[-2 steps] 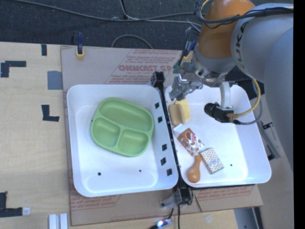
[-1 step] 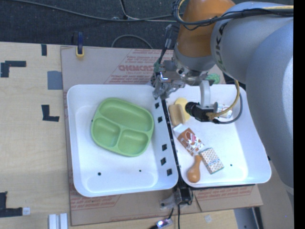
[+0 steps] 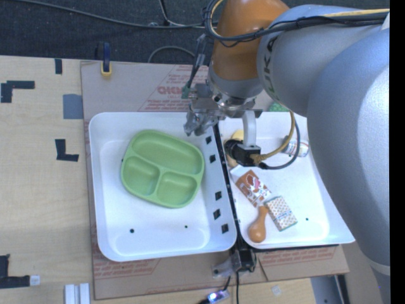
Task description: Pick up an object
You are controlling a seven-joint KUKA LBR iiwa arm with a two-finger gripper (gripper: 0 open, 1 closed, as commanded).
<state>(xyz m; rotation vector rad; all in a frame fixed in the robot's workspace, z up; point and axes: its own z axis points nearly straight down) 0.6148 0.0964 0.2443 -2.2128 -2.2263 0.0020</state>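
My gripper (image 3: 197, 123) hangs over the far end of the divider between the two bins, just beyond the upper right corner of a green divided plate (image 3: 163, 168). That plate lies flat in the left bin (image 3: 107, 189). In the right bin (image 3: 316, 195) lie a red-and-white packet (image 3: 251, 187), a small patterned box (image 3: 281, 212) and an orange-brown wooden spoon (image 3: 258, 227). A yellow object (image 3: 237, 135) and a silver can (image 3: 297, 148) sit at the far side, partly hidden by the arm. Nothing shows in the gripper's grasp.
The big grey arm with its orange band (image 3: 243, 18) covers the right bin's far right part. A black cable part (image 3: 243, 152) dangles by the divider (image 3: 218, 182). Cardboard (image 3: 139, 87) lies under both bins on the wooden bench.
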